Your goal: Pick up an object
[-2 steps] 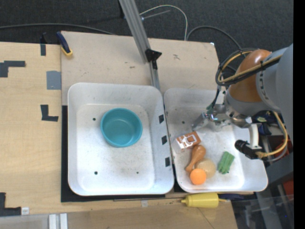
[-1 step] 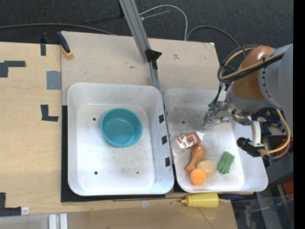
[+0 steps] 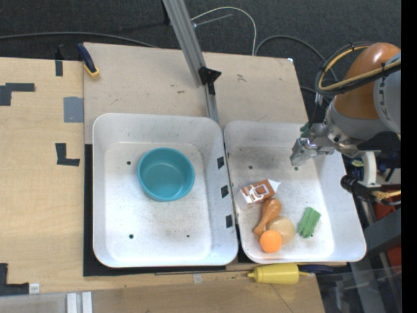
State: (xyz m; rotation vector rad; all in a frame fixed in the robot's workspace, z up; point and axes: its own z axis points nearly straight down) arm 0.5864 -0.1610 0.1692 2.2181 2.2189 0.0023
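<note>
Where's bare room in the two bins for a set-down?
Left bin: bare floor all around the teal bowl, widest toward its near wall. Right bin: bare far half, between the gripper and the divider. Crowded near end: packet, drumstick, orange ball, green piece.

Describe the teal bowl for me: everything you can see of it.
The bowl is a small round teal one, smooth and plastic-looking, standing upright with its open mouth up. Nothing shows inside it. It sits in the left bin, a little above and left of the bin's middle, on the speckled white floor. It stands alone, clear of the bin walls. The gripper is far off, over the right bin.
</note>
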